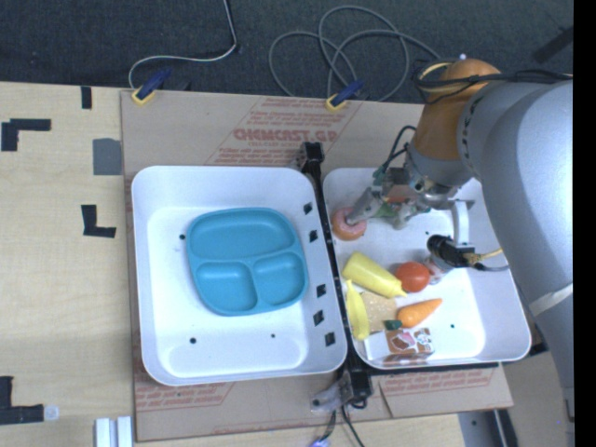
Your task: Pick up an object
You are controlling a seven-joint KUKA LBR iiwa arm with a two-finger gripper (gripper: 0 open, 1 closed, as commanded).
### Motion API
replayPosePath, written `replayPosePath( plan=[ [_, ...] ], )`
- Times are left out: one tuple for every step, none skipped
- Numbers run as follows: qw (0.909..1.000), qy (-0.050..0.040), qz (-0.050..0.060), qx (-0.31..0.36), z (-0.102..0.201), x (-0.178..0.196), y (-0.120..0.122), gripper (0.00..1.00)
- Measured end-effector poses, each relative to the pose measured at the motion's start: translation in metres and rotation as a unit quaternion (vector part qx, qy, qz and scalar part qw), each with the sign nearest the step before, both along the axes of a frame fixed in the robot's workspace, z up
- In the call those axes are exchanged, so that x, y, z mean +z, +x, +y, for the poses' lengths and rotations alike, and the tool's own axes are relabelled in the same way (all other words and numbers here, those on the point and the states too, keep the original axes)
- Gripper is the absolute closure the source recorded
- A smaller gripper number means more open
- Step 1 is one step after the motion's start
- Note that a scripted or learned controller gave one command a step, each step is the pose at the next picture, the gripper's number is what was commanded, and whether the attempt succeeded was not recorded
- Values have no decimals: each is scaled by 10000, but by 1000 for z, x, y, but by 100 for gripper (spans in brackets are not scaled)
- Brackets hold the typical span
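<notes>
While the grey arm (526, 184) leans in over the far right corner of the right bin (498, 338), its tool (374, 207) hangs low over that bin's far left part. An orange band (445, 119) shows above the wrist. How far open the tool is cannot be told, nor whether it has hold of anything; its end is a tangle of grey and metal parts.

Just beside the tool's tip lies a pink-and-orange ring (350, 224), against the bin's left wall and near its far left corner. Whether tool and ring touch is unclear.

Toward the bin's middle a yellow piece (372, 273) lies at a slant, and a tomato (414, 275) touches its right end. Nearer the front edge a carrot (421, 310) points left. A second yellow piece (357, 315) lies along the left wall, with a tan square (378, 305) between it and the carrot. A small printed packet (410, 341) sits by the front edge.

The left bin (149, 250) holds a blue plate (247, 259) with three compartments, about in its middle. Both bins stand side by side on a cardboard sheet (233, 138) on the desk (56, 250). Thin cables (358, 40) loop beyond the desk's far edge.
</notes>
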State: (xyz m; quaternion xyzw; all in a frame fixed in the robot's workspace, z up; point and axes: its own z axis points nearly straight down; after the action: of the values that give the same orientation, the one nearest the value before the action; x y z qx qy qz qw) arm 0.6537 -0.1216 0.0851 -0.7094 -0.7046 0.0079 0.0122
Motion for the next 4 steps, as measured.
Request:
replayPosePath(
  plan=[
    [9999,-78,79,-37,5,0,6,0],
    [9999,-41,-156,31,0,2,-67,0],
    [9998,-88,-169,20,8,2,-13,0],
    [9999,-40,-163,29,-3,3,-101,0]
  ],
)
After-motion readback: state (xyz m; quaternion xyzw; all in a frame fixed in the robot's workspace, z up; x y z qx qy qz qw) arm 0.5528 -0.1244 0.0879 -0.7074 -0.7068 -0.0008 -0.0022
